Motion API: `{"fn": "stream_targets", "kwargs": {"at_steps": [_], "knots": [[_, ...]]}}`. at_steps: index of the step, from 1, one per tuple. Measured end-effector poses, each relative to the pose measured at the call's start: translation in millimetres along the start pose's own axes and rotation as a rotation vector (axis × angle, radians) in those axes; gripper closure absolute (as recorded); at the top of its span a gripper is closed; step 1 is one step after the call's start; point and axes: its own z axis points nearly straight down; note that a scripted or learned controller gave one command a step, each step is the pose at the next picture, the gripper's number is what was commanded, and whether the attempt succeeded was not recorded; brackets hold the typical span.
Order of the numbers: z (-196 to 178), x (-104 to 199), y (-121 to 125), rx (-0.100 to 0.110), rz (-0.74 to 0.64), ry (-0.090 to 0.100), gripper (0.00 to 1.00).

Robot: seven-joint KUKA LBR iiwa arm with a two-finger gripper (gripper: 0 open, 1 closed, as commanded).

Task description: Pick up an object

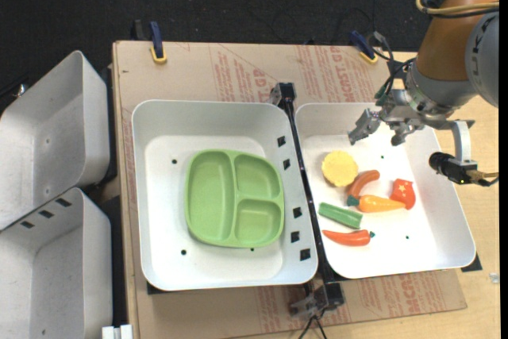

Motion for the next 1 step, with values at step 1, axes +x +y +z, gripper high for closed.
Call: {"fn": "stream_targets", "kwargs": {"at_steps": [1], "knots": [[-8.0, 0.3, 3.2, -0.013, -0.002, -0.002, 0.0]]}}
